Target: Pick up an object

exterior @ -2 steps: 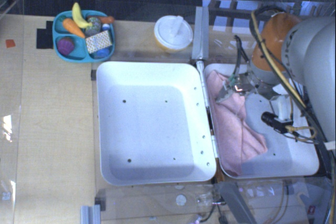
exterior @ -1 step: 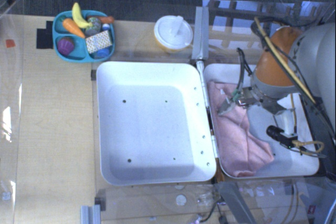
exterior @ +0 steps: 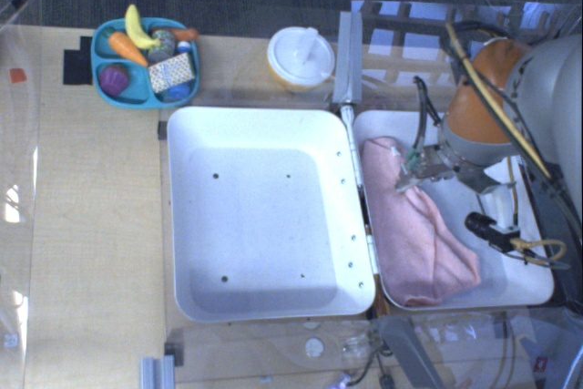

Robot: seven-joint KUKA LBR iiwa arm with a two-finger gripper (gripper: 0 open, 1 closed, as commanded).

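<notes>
A pink towel [exterior: 414,232] lies in the right bin [exterior: 528,287], in the lower right of the frame. The jaws [exterior: 410,167] sit on its top edge; I cannot tell their state. The left bin [exterior: 264,214] is beside it. A blue toy tray [exterior: 137,96] sits on the table [exterior: 82,241], upper left.

Single fixed camera, mounted above the bench [exterior: 82,223], looks down at a slant. Both white bins [exterior: 182,223] sit in frame at moderate range; the arm [exterior: 547,96] enters from the right.
</notes>
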